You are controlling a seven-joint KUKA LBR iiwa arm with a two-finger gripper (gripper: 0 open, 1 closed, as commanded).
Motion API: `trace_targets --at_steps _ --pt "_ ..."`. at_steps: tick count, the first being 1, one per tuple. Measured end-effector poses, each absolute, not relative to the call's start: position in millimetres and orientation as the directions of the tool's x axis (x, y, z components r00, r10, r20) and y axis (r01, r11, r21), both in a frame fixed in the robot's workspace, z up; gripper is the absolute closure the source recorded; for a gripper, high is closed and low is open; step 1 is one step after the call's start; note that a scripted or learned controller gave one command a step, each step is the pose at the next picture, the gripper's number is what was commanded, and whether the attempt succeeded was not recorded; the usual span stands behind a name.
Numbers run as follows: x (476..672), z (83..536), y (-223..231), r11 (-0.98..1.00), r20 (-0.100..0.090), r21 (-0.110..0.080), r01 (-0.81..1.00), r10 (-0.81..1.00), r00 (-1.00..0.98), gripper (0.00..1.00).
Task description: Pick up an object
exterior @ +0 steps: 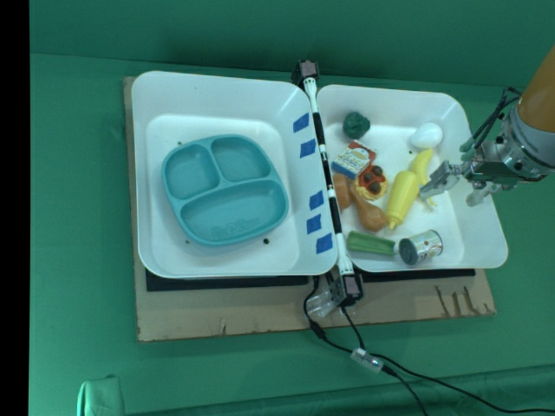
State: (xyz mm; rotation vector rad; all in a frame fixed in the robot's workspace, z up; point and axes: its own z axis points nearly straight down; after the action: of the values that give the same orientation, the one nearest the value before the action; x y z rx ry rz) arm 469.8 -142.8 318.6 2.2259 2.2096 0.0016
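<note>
Hovering over the right bin [486, 232] at its 3 o'clock rim, the gripper [458, 180] looks spread, with nothing between its fingers; one finger [438, 180] reaches toward the yellow bottle [406, 193], which lies just to the gripper's 9 o'clock. This reads as the approach step, before any grasp. Candidates crowd the bin: a white egg [426, 134] at 12 o'clock of the bottle, a green ball [355, 125] farther toward 10 o'clock, a tin can [421, 248] at 6 o'clock beside a green cucumber [370, 243]. The left bin [147, 232] holds a teal plate [225, 189]. Next, I judge, the gripper must drop lower, straddle the bottle across its narrow width, then close
</note>
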Motion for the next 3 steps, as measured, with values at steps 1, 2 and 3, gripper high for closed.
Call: trace_targets --at_steps 1,2,3 --pt "472.8 196 -122 -0.008 -0.002 0.003 1.0 1.0 0.008 0.0" --pt "531.9 188 -120 -0.008 -0.007 0.022 1.0 1.0 0.008 0.0" --pt "534.6 202 -124 -0.015 -0.013 0.034 0.999 1.0 0.016 1.0"
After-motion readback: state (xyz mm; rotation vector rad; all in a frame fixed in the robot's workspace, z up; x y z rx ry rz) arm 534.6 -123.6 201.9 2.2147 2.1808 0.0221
